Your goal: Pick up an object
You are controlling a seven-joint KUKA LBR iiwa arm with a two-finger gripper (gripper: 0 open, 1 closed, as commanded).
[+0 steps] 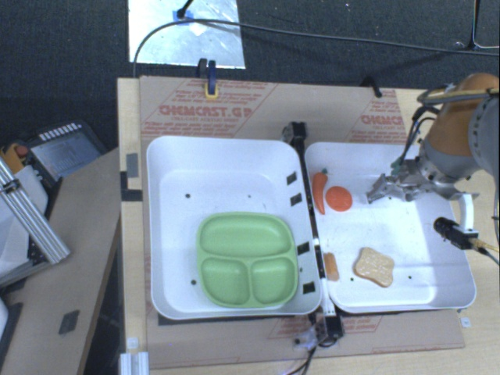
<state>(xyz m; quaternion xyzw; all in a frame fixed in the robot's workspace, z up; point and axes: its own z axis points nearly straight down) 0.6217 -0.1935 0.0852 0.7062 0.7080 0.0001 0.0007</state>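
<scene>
In the right bin point(414, 291) lie an orange round piece point(339, 199), a slim orange-red carrot point(319, 191) beside the divider, a tan slice of bread point(374, 266) near the front, and a small orange stick point(331, 266) at the front left. My gripper point(376, 192) hangs over the right bin, its fingers pointing left toward the orange round piece, a short gap away from it. Nothing shows between the fingers.
The left bin point(172, 209) holds a green three-compartment plate point(246, 258). The arm's grey body and orange band point(457, 127) fill the right side above the right bin. A black divider with clips point(303, 201) runs between the bins.
</scene>
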